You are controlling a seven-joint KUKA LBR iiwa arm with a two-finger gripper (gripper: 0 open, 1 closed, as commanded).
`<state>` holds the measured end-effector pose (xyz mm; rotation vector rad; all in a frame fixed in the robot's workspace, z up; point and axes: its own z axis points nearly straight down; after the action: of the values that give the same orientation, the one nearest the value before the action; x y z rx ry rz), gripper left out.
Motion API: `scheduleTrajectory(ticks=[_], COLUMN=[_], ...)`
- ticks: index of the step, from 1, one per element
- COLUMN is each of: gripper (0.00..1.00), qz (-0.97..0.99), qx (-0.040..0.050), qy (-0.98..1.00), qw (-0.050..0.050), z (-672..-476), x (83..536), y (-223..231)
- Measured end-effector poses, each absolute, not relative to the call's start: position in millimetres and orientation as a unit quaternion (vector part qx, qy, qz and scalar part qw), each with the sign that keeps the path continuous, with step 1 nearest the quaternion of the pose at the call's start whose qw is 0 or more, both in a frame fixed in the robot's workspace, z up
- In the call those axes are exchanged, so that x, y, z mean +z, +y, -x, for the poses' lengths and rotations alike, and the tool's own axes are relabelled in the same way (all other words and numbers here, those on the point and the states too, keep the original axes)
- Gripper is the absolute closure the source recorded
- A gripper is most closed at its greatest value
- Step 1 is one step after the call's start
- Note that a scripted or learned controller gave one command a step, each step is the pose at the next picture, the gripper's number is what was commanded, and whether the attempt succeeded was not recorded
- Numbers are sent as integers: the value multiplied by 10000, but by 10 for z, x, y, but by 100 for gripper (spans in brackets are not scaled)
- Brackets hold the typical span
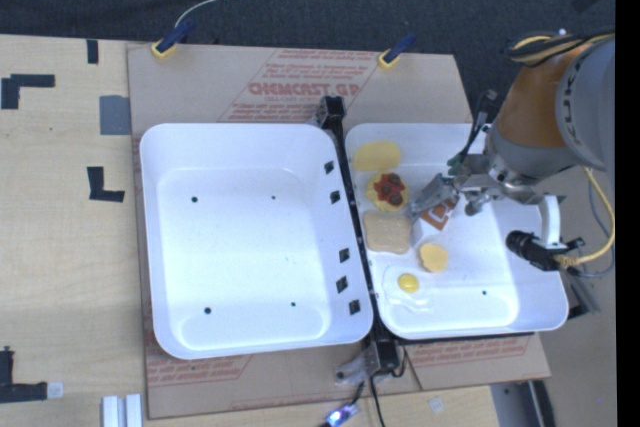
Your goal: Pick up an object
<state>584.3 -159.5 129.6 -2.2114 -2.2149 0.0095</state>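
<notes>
The right bin [500, 315] holds several toy foods: a yellow disc [377, 155], a red and yellow piece [388, 189], a bread slice [388, 233], a small orange round piece [433, 258] and a fried egg [408, 285]. My gripper [446, 202] hangs low over the middle of this bin, reaching in from the right. Its fingers stand apart, open. A small brown and orange block [437, 213] lies just under and between them, right of the bread slice. I cannot tell whether the fingers touch it.
The left bin [160, 215] sits beside the right one, with a black divider [345, 215] and clips between them. Both rest on a cardboard sheet [290, 85]. A black cable plug [530, 250] hangs by the arm at the right bin's edge.
</notes>
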Motion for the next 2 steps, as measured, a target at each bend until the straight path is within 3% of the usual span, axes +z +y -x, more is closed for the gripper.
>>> scheduleTrajectory(ticks=[1, 2], gripper=[100, 100], qz=[7062, 7070], qx=[6, -56], qy=[-7080, -7072], qw=[7, -94], z=[-5876, -5908], x=[1458, 1116], y=[-1614, -1279])
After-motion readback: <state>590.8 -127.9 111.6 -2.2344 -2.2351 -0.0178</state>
